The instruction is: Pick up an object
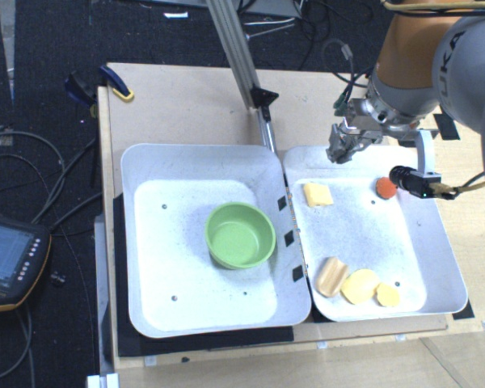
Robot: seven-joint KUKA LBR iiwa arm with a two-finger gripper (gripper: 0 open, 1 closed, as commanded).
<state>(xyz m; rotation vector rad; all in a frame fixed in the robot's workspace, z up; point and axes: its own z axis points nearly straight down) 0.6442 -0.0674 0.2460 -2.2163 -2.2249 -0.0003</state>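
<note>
Two white bins sit side by side on the bench, the left bin (145,297) and the right bin (436,281), touching along their inner rims. The left one holds one thing, a green bowl (241,235), upright and near its middle. The right one holds five small things: one pale yellow block (318,194) near the far left corner, one orange ball (385,187) near the far right side, and a cluster of three at the near edge (all close together, the first two seeming to touch), namely a tan roll (331,276), a yellow round piece (360,286) just right of it, and a smaller yellow piece (388,296) further right. One arm (436,47) reaches in from the right, and its gripper (343,148) hangs over the far rim of the right bin, above and a little right of the block and left of the ball, apart from both. Nothing is seen between its tips; how wide they stand cannot be made out. One dark clip-like part (412,180) juts beside the ball.
</note>
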